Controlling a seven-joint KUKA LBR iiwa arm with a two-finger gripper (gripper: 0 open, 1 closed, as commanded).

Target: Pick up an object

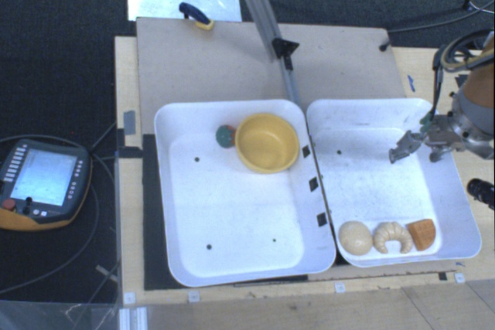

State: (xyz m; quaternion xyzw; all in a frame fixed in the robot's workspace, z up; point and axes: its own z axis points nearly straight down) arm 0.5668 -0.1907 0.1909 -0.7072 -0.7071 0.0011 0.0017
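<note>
Along the near wall of the right bin [363, 120] lie three food pieces: a pale round bun [355, 237], a curved croissant [393, 236] and an orange-brown wedge [422, 233]. The left bin [178, 166] holds a yellow bowl [267, 142] at its far right, with a small dark green ball [225, 136] touching the bowl's left side. My gripper [421, 147] hangs over the right part of the right bin, well beyond the food pieces. Its fingers stand apart, open, with nothing between them.
A grey pole [259, 4] slants from the top down to the gap between the bins. A teach pendant [40, 183] lies on the floor at the left. Cables loop by the arm at the right edge.
</note>
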